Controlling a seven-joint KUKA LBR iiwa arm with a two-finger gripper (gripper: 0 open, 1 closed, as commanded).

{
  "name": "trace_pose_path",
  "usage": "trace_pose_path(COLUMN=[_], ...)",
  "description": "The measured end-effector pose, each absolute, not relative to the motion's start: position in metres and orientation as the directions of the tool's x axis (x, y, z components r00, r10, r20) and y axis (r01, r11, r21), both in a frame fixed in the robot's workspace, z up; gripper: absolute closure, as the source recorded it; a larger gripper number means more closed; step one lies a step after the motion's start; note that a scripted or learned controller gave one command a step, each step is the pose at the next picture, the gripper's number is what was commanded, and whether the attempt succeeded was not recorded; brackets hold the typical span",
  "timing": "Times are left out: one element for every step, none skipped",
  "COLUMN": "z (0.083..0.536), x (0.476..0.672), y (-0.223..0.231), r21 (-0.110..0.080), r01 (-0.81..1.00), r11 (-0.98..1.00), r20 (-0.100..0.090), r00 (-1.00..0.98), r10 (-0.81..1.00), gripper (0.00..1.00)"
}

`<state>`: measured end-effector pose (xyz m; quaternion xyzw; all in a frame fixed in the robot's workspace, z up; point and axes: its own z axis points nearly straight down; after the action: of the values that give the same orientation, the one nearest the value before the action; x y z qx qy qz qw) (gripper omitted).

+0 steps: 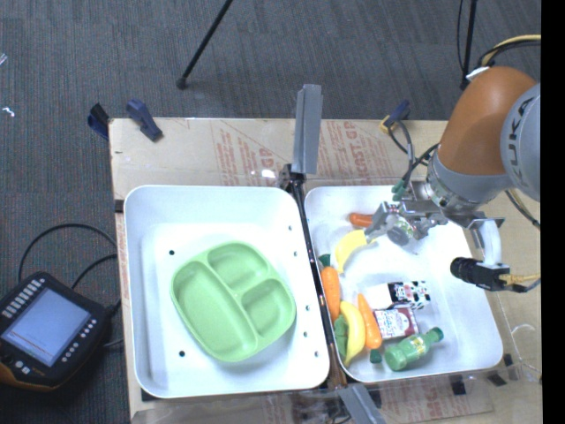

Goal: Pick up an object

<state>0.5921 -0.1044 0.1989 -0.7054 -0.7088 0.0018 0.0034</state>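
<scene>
My gripper [399, 225] hangs over the upper middle of the right bin [477, 325], under the grey and orange arm. Just left of it lie a yellow banana-like piece [350, 247] and a small orange piece [361, 219]. Nothing shows between the gripper's tips. Lower in the bin lie an orange carrot [330, 291], a second yellow banana [353, 332], another orange carrot [371, 322], a black and white carton [409, 293], a red packet [397, 323] and a green bottle [411, 350].
The left bin [150, 219] holds a light green divided plate [233, 300]. A grey post [308, 135] stands at the divide between the bins. A black cable end [477, 272] juts out over the right bin's right side.
</scene>
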Motion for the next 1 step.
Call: trace_pose_path(z=[0.0983], x=[0.5317], y=[-0.1440], r21=[-0.006], r01=[1.000], r11=[0.014], r20=[0.003], r00=[-0.014], r10=[1.000], gripper=[0.00])
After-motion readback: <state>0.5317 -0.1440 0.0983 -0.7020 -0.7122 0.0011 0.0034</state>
